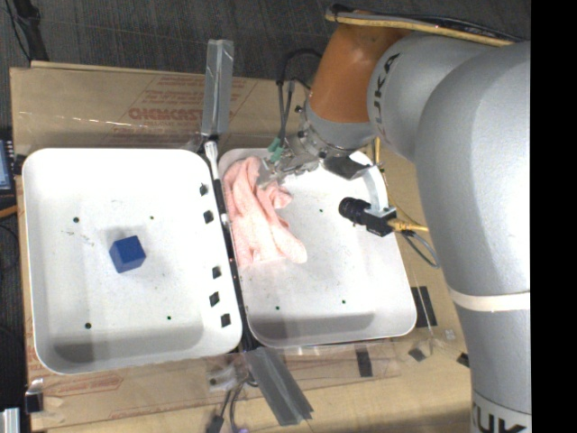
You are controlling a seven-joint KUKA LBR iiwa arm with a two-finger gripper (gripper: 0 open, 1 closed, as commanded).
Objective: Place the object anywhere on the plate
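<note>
A crumpled pink cloth [260, 213] lies along the left side of the right bin [361, 287]. My gripper [273, 168] is at the bin's far left corner, right over the cloth's upper end and touching or nearly touching it. A small blue cube [127, 253] rests on the floor of the left bin [54, 242], left of centre. No plate can be made out.
The grey arm with its orange band [347, 70] covers the right side of the view and the right bin's far right part. A black fitting with a cable [365, 213] hangs over the right bin. Cardboard [108, 97] lies beneath the bins.
</note>
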